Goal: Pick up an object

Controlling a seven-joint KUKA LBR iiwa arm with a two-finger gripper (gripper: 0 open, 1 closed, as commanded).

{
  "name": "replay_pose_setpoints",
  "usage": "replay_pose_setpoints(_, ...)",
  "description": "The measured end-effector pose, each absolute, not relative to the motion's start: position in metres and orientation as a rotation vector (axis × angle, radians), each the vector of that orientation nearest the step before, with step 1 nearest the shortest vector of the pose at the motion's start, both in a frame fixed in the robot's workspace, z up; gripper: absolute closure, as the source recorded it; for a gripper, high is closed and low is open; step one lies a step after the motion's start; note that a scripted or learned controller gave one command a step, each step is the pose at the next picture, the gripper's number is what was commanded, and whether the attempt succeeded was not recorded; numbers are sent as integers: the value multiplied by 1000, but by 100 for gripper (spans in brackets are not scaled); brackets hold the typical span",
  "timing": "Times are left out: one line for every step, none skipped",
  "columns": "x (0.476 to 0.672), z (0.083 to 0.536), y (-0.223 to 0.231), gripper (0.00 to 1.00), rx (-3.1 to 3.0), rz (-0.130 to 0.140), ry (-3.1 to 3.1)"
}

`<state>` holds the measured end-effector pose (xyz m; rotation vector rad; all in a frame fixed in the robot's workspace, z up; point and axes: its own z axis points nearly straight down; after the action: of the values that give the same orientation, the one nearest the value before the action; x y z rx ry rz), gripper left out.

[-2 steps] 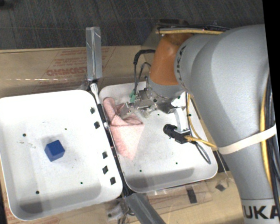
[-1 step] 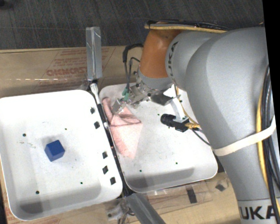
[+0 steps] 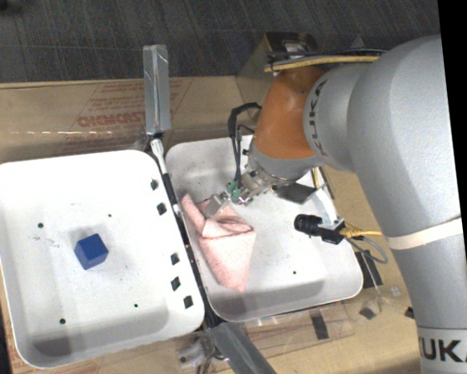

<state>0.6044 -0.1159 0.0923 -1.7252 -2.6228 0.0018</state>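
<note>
Just below the claw [image 3: 218, 202] lay a pink cloth [image 3: 226, 246]; we judged it soft, light, best pinched at a fold. Whether the claw gripped it, we couldn't tell.

A bulky, smooth light-grey robot arm [image 3: 396, 146] with rounded casings carries black "KUKA" lettering near its base and more lettering by the wrist. A glossy orange band [image 3: 281, 126] rings it just above the small metal hand [image 3: 233, 194], which has green parts. Thin black cables [image 3: 237, 127] loop beside the orange band.
</note>
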Motion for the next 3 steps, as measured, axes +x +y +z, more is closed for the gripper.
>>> replay_pose_setpoints(526, 92, -103, 0, -1764, 1, -2597)
replay_pose_setpoints(526, 102, -103, 100, -1762, 0, -2598)
replay_pose_setpoints(526, 102, -103, 0, -1762, 1, -2598)
